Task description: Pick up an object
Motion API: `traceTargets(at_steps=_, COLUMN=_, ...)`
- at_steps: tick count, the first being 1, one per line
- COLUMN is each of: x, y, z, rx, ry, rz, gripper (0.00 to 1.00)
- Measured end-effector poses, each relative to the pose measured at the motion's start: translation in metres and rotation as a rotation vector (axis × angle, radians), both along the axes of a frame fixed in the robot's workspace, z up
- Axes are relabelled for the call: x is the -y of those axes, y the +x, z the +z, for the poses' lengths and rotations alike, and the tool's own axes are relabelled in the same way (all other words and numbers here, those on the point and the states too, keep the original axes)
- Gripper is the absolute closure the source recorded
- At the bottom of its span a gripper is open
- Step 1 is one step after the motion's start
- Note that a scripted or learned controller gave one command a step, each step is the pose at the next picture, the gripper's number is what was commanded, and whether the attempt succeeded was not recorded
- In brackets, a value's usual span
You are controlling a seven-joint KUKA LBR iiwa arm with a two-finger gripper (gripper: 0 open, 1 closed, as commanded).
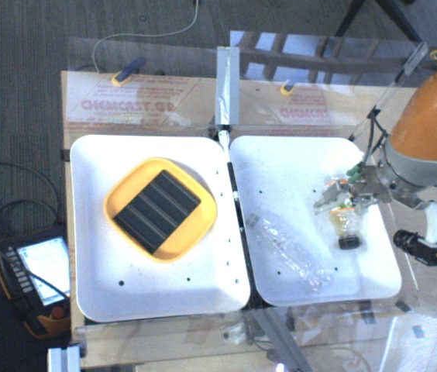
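From where I stand, the two shallow white bins sit side by side on the bench. The left bin (94, 285) carries a rounded yellow plastic dish with a black ribbed panel set into it (160, 208), lying tilted near the bin's middle and well apart from the arm. The right bin (280, 161) holds a crumpled clear plastic wrapper (290, 246) stretched across its floor toward the near edge, and a small amber-and-black object (347, 231) close to the bin's right wall.

The grey arm with its orange band (426, 118) leans in from the right, and its two-finger gripper (345, 195) hangs low over the right bin, just above and beside that small amber piece. The tip is a tangle of metal, wire and glare, so I cannot tell how it is set, nor whether it touches anything.

As for the job, I would judge it barely begun: the arm is positioned over a likely target, but nothing appears lifted. Every object seems to rest on a bin floor. The grasp itself and the lift both remain to do.
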State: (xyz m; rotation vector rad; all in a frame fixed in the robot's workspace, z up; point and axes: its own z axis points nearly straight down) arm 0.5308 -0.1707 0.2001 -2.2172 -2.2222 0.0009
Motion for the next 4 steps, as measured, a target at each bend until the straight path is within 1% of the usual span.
traceTargets(at_steps=1, x=0.035, y=0.011, z=-0.080, rx=0.002, ry=0.000, rz=0.046, gripper=0.00)
traceTargets(at_steps=2, x=0.033, y=0.021, z=-0.107, rx=0.016, ry=-0.008, rz=0.055, gripper=0.00)
traceTargets(at_steps=3, x=0.032, y=0.023, z=-0.096, rx=0.021, ry=-0.008, rz=0.056, gripper=1.00)
traceTargets(at_steps=4, x=-0.021, y=0.063, z=-0.024, rx=0.001, ry=-0.002, rz=0.071, gripper=1.00)
